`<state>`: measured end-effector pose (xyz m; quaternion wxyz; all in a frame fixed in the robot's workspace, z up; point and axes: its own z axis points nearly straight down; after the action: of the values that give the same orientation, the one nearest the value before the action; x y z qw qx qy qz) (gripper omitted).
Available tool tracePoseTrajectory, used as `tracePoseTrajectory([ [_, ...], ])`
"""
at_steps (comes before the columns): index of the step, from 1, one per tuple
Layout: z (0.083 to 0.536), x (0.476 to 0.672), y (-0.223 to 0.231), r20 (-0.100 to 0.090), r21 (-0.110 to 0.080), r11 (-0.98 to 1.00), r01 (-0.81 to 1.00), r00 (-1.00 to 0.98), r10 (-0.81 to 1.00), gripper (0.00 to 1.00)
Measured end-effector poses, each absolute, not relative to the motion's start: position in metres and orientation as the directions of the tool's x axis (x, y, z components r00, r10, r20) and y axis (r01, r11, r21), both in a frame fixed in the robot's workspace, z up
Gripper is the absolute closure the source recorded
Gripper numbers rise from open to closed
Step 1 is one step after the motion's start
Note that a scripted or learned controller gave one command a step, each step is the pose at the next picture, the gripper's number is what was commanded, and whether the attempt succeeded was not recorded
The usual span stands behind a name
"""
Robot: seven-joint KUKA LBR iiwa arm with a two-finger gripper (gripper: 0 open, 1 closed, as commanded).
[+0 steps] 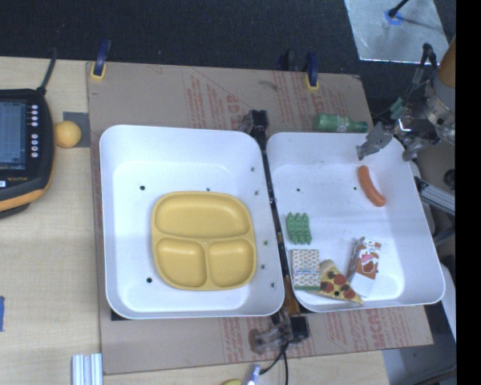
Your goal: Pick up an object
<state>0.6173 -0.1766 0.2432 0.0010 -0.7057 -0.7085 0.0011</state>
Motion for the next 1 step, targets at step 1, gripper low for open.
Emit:
tracePoseTrajectory([
  [1,0.1729,0.6481,-0.2118,-0.001,-0.004,0.004,1.0,-0.004,1.0,0.0],
])
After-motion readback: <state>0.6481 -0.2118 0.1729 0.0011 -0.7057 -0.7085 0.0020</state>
